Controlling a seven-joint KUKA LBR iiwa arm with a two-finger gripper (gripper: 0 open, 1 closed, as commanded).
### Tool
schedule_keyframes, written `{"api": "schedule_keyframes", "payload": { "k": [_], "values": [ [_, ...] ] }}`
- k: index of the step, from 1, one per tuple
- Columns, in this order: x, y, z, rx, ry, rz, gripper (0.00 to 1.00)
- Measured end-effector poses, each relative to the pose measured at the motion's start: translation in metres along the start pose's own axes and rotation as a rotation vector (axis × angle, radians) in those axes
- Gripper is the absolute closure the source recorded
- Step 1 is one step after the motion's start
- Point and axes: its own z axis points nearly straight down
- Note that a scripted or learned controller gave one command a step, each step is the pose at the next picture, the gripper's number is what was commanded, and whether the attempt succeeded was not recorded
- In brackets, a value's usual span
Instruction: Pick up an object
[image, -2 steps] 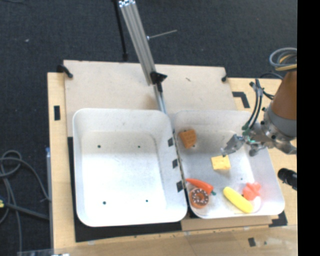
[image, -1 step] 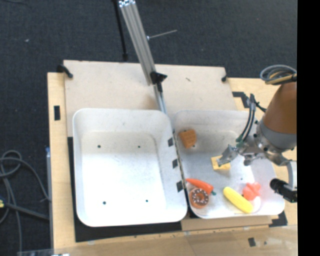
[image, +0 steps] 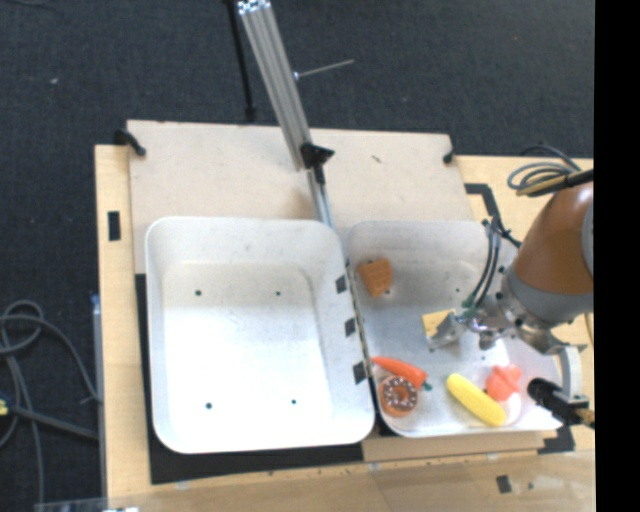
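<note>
Far off to the left of the jaws, on the dark carpet, a few loose cables (image: 30, 345) trail past the edge of the desk (image: 115, 300). Next in, the left bin (image: 160, 330) sits well apart from the jaws, a shallow white tray with a handful of small dark dots on its floor. Behind it and up-left of the jaws, a slanted aluminium post (image: 280, 80) rises from a pale board (image: 220, 175) on the desk.

The right bin (image: 400, 240) butts up against the left one, and that's where everything is. A brownish-orange lump (image: 376, 276), maybe a toy bread roll, lies up and to the left of the jaws, apart from them. Down-left of the jaws there's a toy carrot (image: 398, 368) lying flat, with a chocolate-frosted donut (image: 399, 396) touching it on the near side. A small yellow wedge (image: 437, 322) sits just left of the jaws, close enough that it looks like it touches the metal, but I can't tell if it's actually between them.

The jaws themselves are low in the right bin, a cluster of shiny metal bits, and honestly I can't tell if they're open or shut from this angle. Below them is a toy banana (image: 475, 399), lying at a slant near the front wall, and just right of that a red-orange toy (image: 504, 381), below and slightly right of the jaws. The arm (image: 555, 260) with its orange band comes in from the right, over the bin's far-right side.
</note>
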Motion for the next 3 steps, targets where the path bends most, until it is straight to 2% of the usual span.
{"api": "schedule_keyframes", "payload": {
  "k": [1,2,3],
  "values": [
    [-0.002,0.000,0.041,-0.002,0.000,0.000,0.00],
    [-0.001,0.002,0.028,-0.011,0.001,0.008,1.00],
    [-0.011,0.002,-0.032,-0.012,-0.001,0.007,1.00]
  ]
}}
